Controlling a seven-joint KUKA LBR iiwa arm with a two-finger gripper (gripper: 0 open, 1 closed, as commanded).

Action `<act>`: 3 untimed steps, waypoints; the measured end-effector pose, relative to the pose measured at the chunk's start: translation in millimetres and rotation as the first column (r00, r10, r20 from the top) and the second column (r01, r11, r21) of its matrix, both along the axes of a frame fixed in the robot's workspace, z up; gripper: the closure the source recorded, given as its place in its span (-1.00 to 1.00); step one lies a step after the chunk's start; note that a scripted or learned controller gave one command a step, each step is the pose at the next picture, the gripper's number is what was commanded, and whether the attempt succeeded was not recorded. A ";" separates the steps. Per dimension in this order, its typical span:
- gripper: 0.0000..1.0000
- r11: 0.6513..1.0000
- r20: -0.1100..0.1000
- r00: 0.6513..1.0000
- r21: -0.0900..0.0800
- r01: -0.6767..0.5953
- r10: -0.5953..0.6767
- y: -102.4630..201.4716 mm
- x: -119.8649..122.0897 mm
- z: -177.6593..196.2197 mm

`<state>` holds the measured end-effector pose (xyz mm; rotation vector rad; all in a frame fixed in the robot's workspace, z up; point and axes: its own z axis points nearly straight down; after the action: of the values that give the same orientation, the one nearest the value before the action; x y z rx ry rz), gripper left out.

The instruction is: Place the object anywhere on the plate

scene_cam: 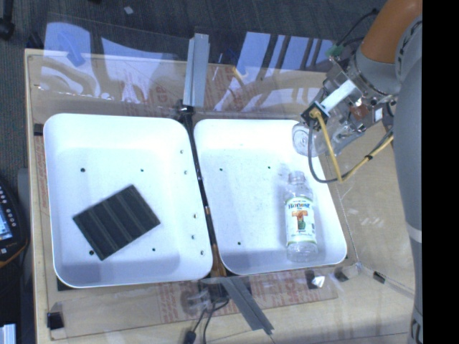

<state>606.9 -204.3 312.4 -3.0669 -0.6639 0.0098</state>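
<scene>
A clear plastic bottle (300, 219) with an orange and green label lies on its side in the right bin (244, 192), near that bin's right wall, its cap pointing to the far side. A dark ribbed rectangular plate (116, 221) lies flat and turned at an angle in the left bin (86, 142). My gripper (307, 133) hangs over the far right corner of the right bin, above and beyond the bottle's cap and apart from it. Nothing shows in its grasp.
A yellow cable (337, 165) loops down from the wrist over the right bin's right rim. A grey metal bar (194, 69) stands behind the gap between the bins, and another bracket (244, 303) sits at the front.
</scene>
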 end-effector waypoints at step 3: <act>1.00 0.990 -0.001 0.990 0.002 -0.139 0.139 35.6 4.0 -102.2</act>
<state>610.9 -168.8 210.1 -3.0111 -0.8757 0.0107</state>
